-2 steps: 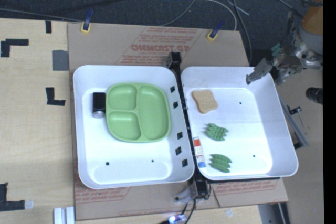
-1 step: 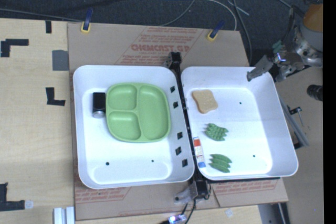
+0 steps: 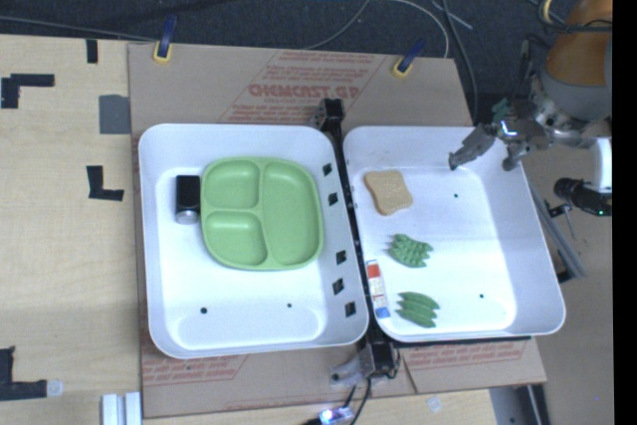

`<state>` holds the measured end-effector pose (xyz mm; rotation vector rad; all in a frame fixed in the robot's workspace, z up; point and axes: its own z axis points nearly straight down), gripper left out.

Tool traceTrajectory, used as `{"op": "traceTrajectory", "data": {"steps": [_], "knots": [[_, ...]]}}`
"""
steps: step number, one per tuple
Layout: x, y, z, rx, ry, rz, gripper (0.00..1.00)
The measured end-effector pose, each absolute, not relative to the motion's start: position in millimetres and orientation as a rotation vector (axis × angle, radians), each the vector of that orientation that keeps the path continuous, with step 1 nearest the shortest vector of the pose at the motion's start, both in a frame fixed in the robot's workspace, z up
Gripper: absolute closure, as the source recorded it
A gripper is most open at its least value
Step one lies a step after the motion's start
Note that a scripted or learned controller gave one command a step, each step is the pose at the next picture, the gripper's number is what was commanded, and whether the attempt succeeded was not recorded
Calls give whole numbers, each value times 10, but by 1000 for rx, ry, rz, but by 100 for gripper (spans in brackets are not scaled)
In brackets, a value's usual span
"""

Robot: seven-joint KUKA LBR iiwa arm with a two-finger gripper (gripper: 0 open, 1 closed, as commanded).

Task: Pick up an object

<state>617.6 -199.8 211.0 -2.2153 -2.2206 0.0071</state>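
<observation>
on the worktop: two shallow white bins sit side by side on a brown board, touching along a black centre seam.
left bin (image 3: 169, 314): holds a green divided plate (image 3: 263, 214) with nothing on it, and a small dark object (image 3: 187, 197) just beside the plate's left edge; i can't tell what that object is.
right bin (image 3: 518, 264): holds the loose pieces worth picking, all lying toward its left half.
arm (image 3: 577, 55): reaches in from the right and hangs over the right bin's upper right corner.
gripper (image 3: 490, 146): sits above the bin's top right area with its two fingers spread apart and nothing between them, well apart from every piece.
toast slice (image 3: 387, 191): a tan bread-shaped piece near the bin's upper left, lying flat with bare floor all round; probably the easiest target and the nearest to the gripper.
upper green pod (image 3: 409, 251): a bumpy green piece near the middle of the bin's left half, below the toast slice and apart from it.
lower green pod (image 3: 418, 308): a similar piece near the bottom edge, with room around it.
tube (image 3: 375, 288): a thin white stick with red and blue marks, lying against the bin's left wall; likely a poor choice, since a finger has little space on the wall side.
step in hand: approach, no grasp yet.
doing it well: i'd centre over one lone piece, turn the fingers across its narrow width, descend straight until they straddle it, close, then lift.
risk: flat pieces may slide away or slip out if the fingers stop too high.
</observation>
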Motion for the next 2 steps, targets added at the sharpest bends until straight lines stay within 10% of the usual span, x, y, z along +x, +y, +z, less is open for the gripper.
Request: {"op": "traceTrajectory", "data": {"steps": [2], "knots": [[6155,-1991,1193,-2217,-2220,7,0]]}}
